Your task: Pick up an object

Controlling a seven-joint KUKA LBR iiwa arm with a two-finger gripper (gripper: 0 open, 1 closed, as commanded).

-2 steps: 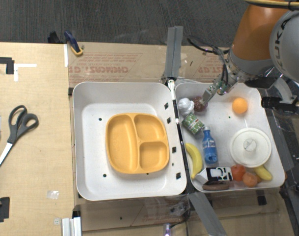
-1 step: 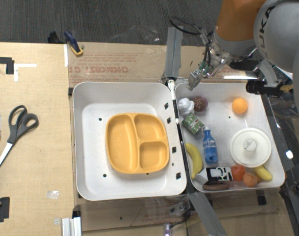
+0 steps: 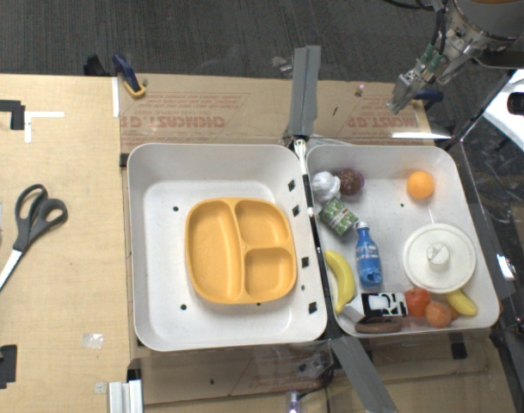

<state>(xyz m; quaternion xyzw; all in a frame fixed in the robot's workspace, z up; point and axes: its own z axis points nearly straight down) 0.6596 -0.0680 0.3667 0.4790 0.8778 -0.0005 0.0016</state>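
Observation:
My gripper (image 3: 401,99) hangs above the cardboard behind the right bin (image 3: 391,163), past its far edge and well above the objects. The right bin holds an orange ball (image 3: 421,185), a white round lidded bowl (image 3: 440,256), a blue bottle (image 3: 367,255), a banana (image 3: 339,280), a green can (image 3: 338,217), a dark plum (image 3: 351,181) and a silver crumpled item (image 3: 323,183). A black-and-white box (image 3: 382,303), a red tomato (image 3: 416,299), an orange fruit (image 3: 438,314) and a small yellow fruit (image 3: 461,303) crowd its near edge. I see nothing in the gripper.
The left bin (image 3: 150,231) carries a yellow divided plate (image 3: 242,250). Scissors (image 3: 29,222) lie on the wooden bench at the left. A grey bar (image 3: 305,93) runs back from between the bins, and a blue clip (image 3: 128,74) sits on the cardboard's far left corner.

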